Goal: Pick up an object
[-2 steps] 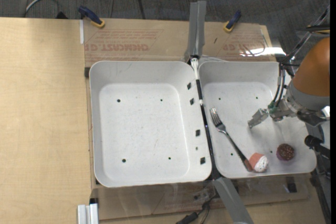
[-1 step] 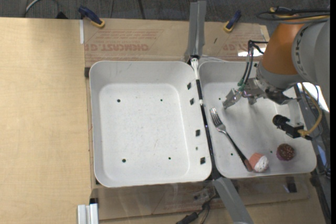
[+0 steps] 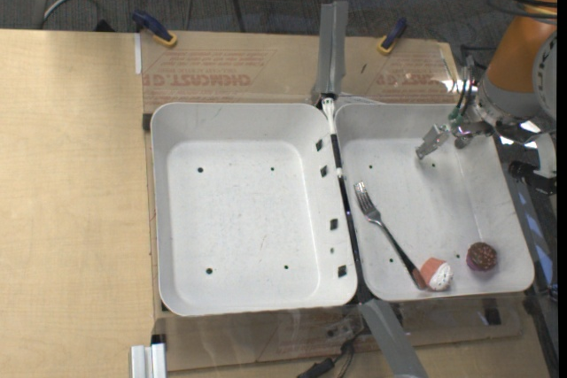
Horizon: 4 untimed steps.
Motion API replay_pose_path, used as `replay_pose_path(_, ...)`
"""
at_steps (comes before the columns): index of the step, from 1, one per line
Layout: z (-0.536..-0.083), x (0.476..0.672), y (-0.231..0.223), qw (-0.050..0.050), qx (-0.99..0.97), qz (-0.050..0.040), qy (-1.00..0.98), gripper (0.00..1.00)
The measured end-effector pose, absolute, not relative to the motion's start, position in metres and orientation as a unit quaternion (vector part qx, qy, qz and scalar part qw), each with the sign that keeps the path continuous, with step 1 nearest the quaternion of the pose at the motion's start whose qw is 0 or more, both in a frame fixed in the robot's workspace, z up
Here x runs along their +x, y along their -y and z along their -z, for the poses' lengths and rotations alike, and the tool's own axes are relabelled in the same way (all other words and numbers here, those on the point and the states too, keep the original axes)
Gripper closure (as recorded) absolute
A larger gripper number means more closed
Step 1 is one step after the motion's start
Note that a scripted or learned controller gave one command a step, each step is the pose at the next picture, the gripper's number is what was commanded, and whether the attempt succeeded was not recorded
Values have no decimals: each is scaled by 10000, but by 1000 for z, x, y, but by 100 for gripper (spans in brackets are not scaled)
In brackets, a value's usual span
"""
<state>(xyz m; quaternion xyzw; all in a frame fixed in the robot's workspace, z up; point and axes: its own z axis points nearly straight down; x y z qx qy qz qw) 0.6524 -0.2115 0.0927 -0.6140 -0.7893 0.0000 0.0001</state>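
In the right bin [image 3: 496, 190] a silver fork [image 3: 376, 217] with a dark handle lies slanted at the left side. A pink and white piece [image 3: 434, 274] rests at the fork's handle end near the front wall. To its right lies a small dark brown ball [image 3: 482, 257]. My gripper [image 3: 434, 142] hangs over the bin's far right part, well apart from all three objects, with nothing seen between its fingers.
The left bin [image 3: 177, 190] sits beside the right one, with a grey divider post [image 3: 332, 49] rising behind their shared edge. Two clamps [image 3: 155, 28] [image 3: 391, 35] hold the cardboard at the back. A wooden surface [image 3: 62, 190] lies on the left.
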Motion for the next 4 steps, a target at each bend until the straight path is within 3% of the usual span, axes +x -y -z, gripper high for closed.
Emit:
replay_pose_path(1,-93,617,140,-5,-5475,0,8368,0)
replay_pose_path(2,-92,658,106,1,-4388,-15,8986,0)
replay_pose_path(3,-93,586,103,-6,-4043,1,9146,0)
replay_pose_path(4,-92,637,101,-14,-5875,-2,8092,0)
